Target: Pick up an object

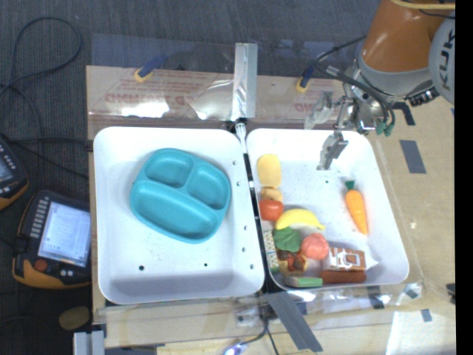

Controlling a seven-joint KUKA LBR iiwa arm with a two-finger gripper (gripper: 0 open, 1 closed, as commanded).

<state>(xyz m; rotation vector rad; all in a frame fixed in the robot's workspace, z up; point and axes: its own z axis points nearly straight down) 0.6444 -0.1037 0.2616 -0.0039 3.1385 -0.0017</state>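
Note:
My gripper point(325, 133) hangs over the far part of the right bin point(387, 198), open, with nothing between its fingers. The toy food lies nearer the camera than the gripper. An orange carrot point(356, 208) lies by the bin's right wall, below and to the right of the gripper. A yellow fruit point(269, 170) rests against the left wall, with a red tomato point(270, 209) and a banana point(299, 218) just in front of it. A green leafy piece point(288, 239), a pink-red fruit point(315, 246) and a brown carton point(345, 263) crowd the near end.
In the left bin point(111, 220) lies a blue divided plate point(181, 193). A metal divider post point(244, 80) rises between the bins at the back. A handheld pendant point(55, 239) sits on the floor at the left.

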